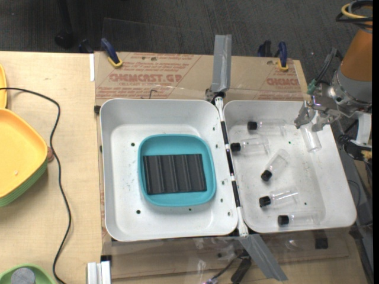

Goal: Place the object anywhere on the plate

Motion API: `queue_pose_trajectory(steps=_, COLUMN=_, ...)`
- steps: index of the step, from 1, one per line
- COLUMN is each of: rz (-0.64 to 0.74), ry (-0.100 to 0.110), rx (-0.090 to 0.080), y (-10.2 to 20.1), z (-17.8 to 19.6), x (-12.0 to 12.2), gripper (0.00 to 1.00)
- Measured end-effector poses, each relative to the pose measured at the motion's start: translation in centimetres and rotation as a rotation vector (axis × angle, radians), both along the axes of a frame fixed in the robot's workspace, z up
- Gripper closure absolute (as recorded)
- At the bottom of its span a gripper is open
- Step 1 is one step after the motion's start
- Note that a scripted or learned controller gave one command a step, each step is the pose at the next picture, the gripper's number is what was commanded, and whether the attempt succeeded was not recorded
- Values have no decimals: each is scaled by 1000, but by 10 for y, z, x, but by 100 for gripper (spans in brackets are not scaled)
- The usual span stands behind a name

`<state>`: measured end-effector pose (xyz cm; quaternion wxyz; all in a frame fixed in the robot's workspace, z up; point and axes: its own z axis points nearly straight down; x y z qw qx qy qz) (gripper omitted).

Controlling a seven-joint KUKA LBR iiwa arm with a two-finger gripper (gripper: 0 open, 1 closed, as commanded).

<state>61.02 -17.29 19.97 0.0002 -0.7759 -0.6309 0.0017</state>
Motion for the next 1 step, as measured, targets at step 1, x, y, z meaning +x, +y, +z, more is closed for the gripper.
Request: queue_pose_trajectory(steps=1, rz=0, ry=0, rx=0, y=0, z=0, x=0, gripper=0)
